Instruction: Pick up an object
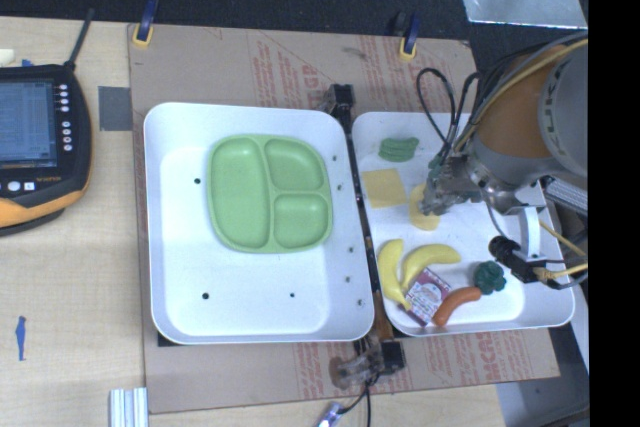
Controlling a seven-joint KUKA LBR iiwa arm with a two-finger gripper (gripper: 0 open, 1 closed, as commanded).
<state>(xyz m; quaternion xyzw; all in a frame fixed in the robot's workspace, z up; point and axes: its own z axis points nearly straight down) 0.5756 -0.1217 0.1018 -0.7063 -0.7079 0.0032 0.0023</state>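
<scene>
I saw bananas (415, 267) and a carrot (455, 303) near the gripper (436, 198) (grip state unreadable), over a pale yellow piece (424, 218).

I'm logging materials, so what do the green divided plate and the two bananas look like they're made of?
The green divided plate looks like moulded plastic with a matte finish: one even colour, soft rounded compartment edges. The two bananas look like toy plastic, uniformly yellow and smooth with a slight sheen, though rubber or foam can't be ruled out.
</scene>
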